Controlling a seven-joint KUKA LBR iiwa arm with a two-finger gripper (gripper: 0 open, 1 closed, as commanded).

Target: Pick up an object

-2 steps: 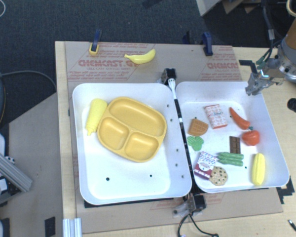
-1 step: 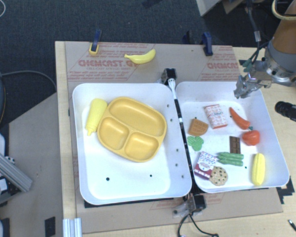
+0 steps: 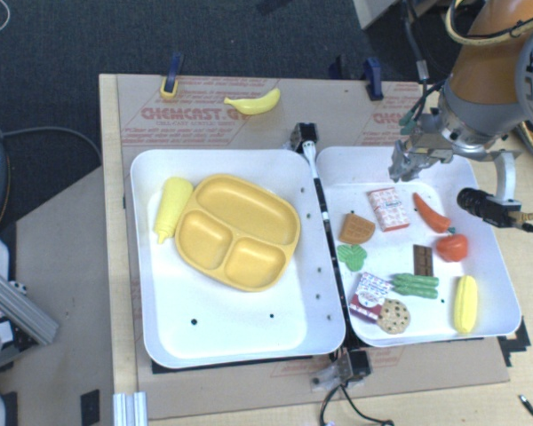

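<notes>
We see the pincer (image 3: 407, 171) hanging above the right bin (image 3: 506, 284); we cannot tell how it is set. Nearest, just below and left of it, lies a small white-and-red packet (image 3: 388, 209), flat and rectangular. We judge it light, stiff and thin, best taken across its short edges.

The two bins (image 3: 151, 264) are white, the left one carrying a yellow divided tray (image 3: 238, 231) and a yellow bottle (image 3: 170, 208). In the right bin lie a red pepper (image 3: 431, 212), a red tomato (image 3: 452, 248), green beans (image 3: 415, 284), a brown chocolate bar (image 3: 422, 259), a tan cookie dotted dark (image 3: 393, 316) and a yellow corn cob (image 3: 465, 303). A yellow banana (image 3: 254, 103) rests on the tan surface (image 3: 124, 114) with red lettering.
</notes>
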